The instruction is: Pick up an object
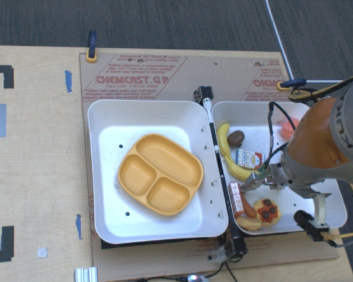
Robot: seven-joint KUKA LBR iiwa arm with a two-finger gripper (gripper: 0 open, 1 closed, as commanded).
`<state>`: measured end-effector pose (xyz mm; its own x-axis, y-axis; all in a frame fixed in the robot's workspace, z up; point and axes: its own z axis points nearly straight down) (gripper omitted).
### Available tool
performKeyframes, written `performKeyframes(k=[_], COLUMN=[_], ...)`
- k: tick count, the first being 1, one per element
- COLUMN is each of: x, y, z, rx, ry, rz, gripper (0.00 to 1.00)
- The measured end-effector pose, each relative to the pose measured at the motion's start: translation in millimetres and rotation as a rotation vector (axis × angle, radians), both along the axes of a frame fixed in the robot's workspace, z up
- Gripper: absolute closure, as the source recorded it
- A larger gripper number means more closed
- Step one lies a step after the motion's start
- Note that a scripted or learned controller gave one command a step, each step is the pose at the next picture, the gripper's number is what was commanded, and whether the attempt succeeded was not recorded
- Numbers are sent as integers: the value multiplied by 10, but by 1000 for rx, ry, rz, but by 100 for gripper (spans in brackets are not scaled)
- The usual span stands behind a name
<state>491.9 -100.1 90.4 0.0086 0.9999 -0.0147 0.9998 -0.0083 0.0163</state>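
The right bin (pixel 253 106) holds several toy foods: a yellow banana (pixel 227 148), a brown round piece (pixel 236 138), a small white carton with blue and red print (pixel 247 157), a red-and-white strip (pixel 236 197), a pizza slice (pixel 266 210) and a pink piece (pixel 287 128) partly behind the arm. My gripper (pixel 254 182) hangs low over the bin's front left part, between the carton and the pizza slice, close to the banana's lower end. The grey and orange arm hides the bin's right half. Nothing shows in its grasp.
The left bin (pixel 106 157) holds a yellow three-compartment plate (pixel 160 174). A black divider bar (pixel 215 151) runs between the bins. A black fitting (pixel 309 225) sits at the right bin's front right corner. Cables (pixel 276 122) arc above the arm.
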Motion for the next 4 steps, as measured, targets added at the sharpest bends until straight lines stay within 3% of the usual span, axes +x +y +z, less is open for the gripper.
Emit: performKeyframes(k=[1,4], x=[-61,-63], y=[7,6], z=[3,1], rx=[-2,-1], ry=[-11,-11], rz=[-2,-1], gripper=[0,0])
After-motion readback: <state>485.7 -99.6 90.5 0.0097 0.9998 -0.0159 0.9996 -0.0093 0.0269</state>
